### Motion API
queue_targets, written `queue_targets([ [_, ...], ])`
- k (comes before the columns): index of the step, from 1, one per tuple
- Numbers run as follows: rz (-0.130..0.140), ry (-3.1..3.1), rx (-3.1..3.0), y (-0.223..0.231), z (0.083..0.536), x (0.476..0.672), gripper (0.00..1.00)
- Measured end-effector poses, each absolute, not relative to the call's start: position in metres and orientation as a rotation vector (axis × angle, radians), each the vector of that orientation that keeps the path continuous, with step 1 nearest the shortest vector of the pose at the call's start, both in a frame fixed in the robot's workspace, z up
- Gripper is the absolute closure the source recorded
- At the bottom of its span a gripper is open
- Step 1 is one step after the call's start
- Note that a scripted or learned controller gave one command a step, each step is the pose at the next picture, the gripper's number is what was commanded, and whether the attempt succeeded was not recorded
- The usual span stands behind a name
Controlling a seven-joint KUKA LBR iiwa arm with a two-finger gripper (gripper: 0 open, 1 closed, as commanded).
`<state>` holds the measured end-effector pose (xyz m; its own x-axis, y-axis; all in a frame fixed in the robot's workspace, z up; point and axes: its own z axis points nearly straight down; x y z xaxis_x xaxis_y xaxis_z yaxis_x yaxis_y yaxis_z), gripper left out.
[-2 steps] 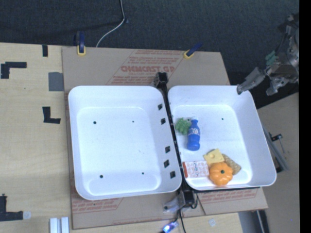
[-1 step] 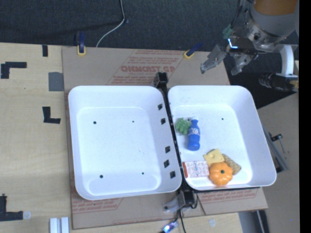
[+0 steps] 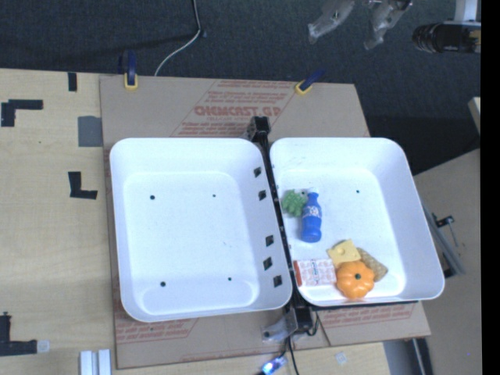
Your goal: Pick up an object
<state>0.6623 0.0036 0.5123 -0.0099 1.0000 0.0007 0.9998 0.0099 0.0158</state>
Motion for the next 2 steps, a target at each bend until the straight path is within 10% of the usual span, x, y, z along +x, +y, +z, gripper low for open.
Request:
queue_targets([
  [1,-0.003,2.223,2.217,-0.0009,0.5141,0.6611,1.00],
  [2,-0.005,2.225,2.215,-0.0002,0.5239,0.6613,1.00],
])
